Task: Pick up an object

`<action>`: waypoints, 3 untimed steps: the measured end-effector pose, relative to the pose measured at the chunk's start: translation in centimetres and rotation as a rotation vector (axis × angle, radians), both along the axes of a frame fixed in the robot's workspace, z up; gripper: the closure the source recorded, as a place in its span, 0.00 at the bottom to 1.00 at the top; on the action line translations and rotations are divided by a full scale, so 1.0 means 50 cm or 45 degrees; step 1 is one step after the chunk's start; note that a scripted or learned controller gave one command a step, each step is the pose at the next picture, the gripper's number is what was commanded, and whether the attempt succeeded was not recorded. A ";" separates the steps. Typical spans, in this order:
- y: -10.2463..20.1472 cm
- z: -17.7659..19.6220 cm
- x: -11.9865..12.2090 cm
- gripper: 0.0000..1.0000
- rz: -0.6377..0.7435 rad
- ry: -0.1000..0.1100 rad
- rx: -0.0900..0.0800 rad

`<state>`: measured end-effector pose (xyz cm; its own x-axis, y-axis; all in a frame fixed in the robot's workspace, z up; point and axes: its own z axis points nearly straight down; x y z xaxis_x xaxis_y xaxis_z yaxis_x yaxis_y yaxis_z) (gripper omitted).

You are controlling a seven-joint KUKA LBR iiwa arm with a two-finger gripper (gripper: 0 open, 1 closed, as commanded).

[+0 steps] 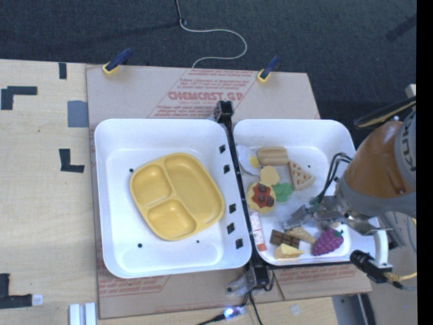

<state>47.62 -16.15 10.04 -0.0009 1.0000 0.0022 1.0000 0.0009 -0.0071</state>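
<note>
Red print on the cardboard sheet (203,90) under the 2 white bins, seen upside down, its large line reading roughly "CHEMCAST GP", smaller red lines above and below it too small to read, no other legible text

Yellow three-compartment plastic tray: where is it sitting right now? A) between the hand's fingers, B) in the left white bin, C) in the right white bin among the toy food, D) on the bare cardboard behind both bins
B: the yellow three-compartment plastic tray lies flat in the left white bin, apart from the toy food in the right white bin.
</note>
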 end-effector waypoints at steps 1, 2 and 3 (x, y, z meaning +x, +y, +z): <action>0.002 -0.033 -0.001 0.00 0.000 -0.005 -0.003; 0.001 -0.011 0.000 1.00 0.000 -0.008 -0.004; 0.010 0.077 0.011 1.00 0.001 -0.011 -0.003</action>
